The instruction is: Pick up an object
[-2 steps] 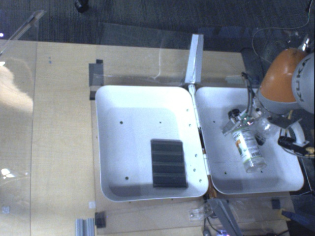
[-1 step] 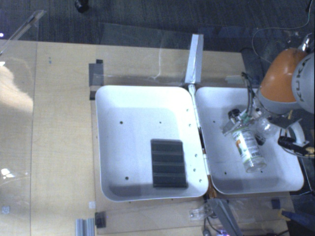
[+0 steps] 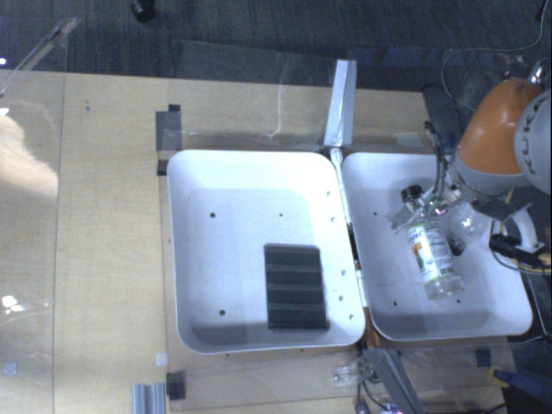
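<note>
The clear plastic bottle (image 3: 431, 257) lies on its side in the right bin (image 3: 379, 231), toward the middle of that bin's floor, its dark cap end pointing up-left and its base pointing down-right. A label with orange and green marks wraps its middle; the print is too small for me to read. My gripper (image 3: 440, 203) sits just above the bottle's cap end, close to it, but cables and glare crowd that spot, and I cannot tell how my jaws stand or whether they touch the bottle.

My grey arm with its orange band (image 3: 493, 132) comes in over the bin's right side. Part of a black letter shows on the grey casing beside the band, cut off at the edge.

The left bin (image 3: 198, 231) sits just beside the right one, their rims meeting along the middle. A black ribbed block (image 3: 295, 286) lies flat near its lower right corner. Both bins are shallow, white, with small dark holes in their floors.

They rest on a pale wooden bench (image 3: 95, 257). A clear panel (image 3: 30, 145) covers the bench's left part. Beyond the bench's far edge lies dark carpet (image 3: 259, 7).
</note>
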Tool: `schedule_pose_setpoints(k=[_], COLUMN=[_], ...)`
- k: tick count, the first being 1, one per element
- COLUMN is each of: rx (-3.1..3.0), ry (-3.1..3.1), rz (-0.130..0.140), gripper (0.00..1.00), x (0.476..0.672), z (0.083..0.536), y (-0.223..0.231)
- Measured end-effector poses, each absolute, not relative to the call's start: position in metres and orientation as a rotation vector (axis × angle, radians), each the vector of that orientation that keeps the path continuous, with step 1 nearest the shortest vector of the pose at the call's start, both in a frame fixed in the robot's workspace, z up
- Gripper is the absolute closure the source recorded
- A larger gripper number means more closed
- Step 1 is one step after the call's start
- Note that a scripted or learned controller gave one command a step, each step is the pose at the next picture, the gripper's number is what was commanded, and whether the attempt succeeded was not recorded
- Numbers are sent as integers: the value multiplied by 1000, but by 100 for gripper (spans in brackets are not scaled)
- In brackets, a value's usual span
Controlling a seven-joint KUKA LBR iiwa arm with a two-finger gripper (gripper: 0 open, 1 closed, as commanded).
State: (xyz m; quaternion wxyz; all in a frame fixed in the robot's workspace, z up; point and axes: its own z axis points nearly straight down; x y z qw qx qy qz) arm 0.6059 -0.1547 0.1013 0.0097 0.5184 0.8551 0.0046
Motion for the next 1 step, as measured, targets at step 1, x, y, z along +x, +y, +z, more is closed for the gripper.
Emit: schedule_pose_setpoints(k=[1], rx=[1720], ry=[2623], rz=[6], gripper=[100], x=[628], z=[193], y=[-97])
